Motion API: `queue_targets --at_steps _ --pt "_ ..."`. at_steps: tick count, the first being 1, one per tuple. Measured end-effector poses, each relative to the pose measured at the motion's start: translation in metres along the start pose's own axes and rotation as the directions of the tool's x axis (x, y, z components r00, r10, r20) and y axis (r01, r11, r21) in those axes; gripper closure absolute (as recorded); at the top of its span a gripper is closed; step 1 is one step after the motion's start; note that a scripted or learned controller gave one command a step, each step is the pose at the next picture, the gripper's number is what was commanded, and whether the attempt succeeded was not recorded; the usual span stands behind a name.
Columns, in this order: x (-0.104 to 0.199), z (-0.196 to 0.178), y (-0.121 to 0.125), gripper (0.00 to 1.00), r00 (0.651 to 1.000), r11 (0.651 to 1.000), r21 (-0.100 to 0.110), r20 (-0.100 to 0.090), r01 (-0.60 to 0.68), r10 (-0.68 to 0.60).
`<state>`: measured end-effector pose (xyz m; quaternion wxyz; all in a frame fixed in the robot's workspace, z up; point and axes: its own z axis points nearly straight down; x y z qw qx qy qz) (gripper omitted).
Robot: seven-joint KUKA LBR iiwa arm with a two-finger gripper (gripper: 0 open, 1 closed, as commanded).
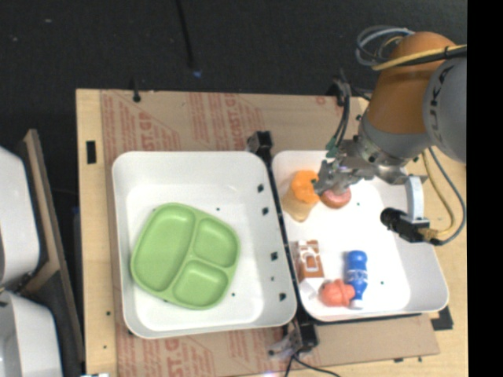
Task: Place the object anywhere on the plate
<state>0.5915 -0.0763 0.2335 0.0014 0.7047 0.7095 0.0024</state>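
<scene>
Gripper (333, 181): low in the right bin (420, 285), over the bin's far-left part; can't tell its state, wrist housing covers the tips.
Likely target: pink round obj (338, 198) directly under the tool, part covered by it; contact or not, can't tell.
Orange obj (302, 185): just beside the tool on its plate side, sitting on a pale yellowish piece (296, 208).
Handling (est.): pink obj looks small, light, rounded, maybe soft plastic or rubber toy; could roll or slip out. Best hold prob. across its widest part, low down.
Plate (185, 254): green, three compartments, in the left bin (126, 179), well apart from the tool, across the wall between the bins.
Others nearer cam than tool: blue bottle-like obj (357, 271), pink-red lump (335, 293) touching it, brown-white carton (309, 259).
Hard to see: pink obj's true shape, what the yellowish piece is.
</scene>
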Motion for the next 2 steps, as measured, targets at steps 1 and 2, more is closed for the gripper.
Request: queue_targets --at_steps 1,2 --pt "0.072 -0.032 0.038 1.0 1.0 1.0 0.002 0.0 -0.001 0.001" --pt "0.14 -0.029 0.079 1.0 1.0 1.0 0.006 0.0 -0.002 0.002"
